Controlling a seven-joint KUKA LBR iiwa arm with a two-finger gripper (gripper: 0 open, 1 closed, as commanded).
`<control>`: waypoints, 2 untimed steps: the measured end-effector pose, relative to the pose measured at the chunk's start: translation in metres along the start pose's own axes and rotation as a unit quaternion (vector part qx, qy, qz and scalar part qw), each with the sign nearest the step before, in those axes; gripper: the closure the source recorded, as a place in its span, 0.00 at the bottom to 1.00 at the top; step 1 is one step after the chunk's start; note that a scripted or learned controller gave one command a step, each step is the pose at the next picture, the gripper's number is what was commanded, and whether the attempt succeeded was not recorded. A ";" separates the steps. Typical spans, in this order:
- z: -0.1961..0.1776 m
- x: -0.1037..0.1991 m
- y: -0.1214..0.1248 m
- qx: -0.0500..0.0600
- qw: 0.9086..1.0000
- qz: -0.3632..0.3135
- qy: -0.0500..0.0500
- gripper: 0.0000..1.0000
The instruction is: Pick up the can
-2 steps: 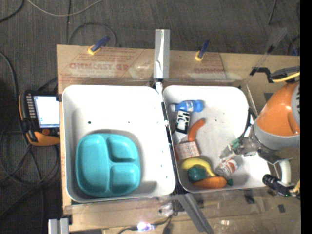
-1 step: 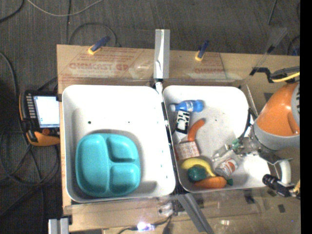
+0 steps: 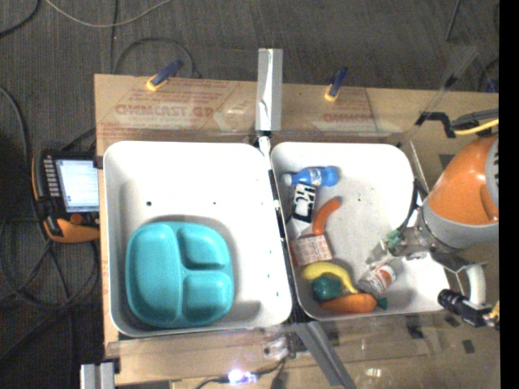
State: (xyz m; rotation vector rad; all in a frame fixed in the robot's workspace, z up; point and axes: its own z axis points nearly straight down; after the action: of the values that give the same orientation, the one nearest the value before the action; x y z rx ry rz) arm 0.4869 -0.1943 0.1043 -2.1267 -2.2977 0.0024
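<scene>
**Can lies on its side just beside the arm's wrist in the right bin**

Taking the small red-and-white metal can (image 3: 379, 279) as the landmark and reading from the left: farthest left of it sits the left shallow white bin (image 3: 146, 164), holding a turquoise plastic tray with three compartments (image 3: 180, 273) in its near half; nothing shows in the tray's compartments.

The right shallow white bin (image 3: 381, 160) carries everything else. Up and to the left of the can lie a clear bottle with a blue cap and blue label (image 3: 312, 176), a black-and-white packet (image 3: 303, 203) and an orange-red curved chili-shaped toy (image 3: 325, 215). Directly left of the can sits a red-and-white labelled box (image 3: 310, 250), and below that a yellow banana toy (image 3: 329, 274), a dark green round toy (image 3: 327, 288) and an orange carrot-shaped toy (image 3: 353, 302), the last touching or nearly touching the can's lower end.

The can lies tipped over, its long axis slanting from lower left to upper right, near the bin's front right corner.

Just right of the can and above it hangs the grey arm with the orange band (image 3: 462, 197). Its jaws (image 3: 395, 243) seem to point down-left towards the can's upper end, but whether they are open or closed I cannot tell. My judgement: the coming move is a short descent, with the jaws turned across the can's slanted axis.
</scene>
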 end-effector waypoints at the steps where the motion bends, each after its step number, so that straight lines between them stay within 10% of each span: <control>1: 0.000 0.000 0.000 0.001 1.000 0.000 0.000 0.00; 2: 0.015 0.016 0.000 -0.008 0.997 -0.082 -0.010 0.00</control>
State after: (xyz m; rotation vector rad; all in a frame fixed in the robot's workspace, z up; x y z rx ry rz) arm 0.4861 -0.1783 0.0895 -1.9463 -2.4842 0.0048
